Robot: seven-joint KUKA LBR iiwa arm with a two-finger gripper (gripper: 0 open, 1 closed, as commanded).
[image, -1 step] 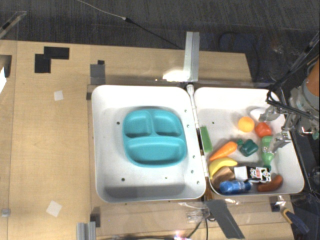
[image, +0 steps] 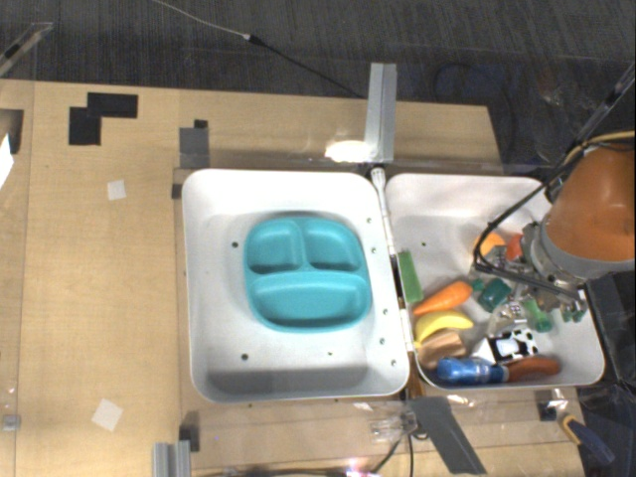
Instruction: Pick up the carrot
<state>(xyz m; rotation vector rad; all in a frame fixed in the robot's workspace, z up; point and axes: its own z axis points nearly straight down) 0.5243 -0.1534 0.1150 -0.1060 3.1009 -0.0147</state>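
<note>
The orange carrot (image: pixel 444 297) lies slanted in the left half of the right bin (image: pixel 437 202), just above a yellow banana (image: pixel 443 324). My gripper (image: pixel 509 313) hangs over the middle of that bin, a little right of the carrot's thick end and apart from it. Its teal and metal parts hide the tips, and nothing shows held in it. The arm's orange band (image: pixel 596 212) rises behind it at the right.
The left bin (image: pixel 199 266) holds a teal divided plate (image: pixel 303 271). Around the carrot lie a green stick (image: pixel 407 277), a tan piece (image: pixel 442 345), a blue object (image: pixel 467 371), a red-brown sausage (image: pixel 534 368) and a black-and-white item (image: pixel 515 345).
</note>
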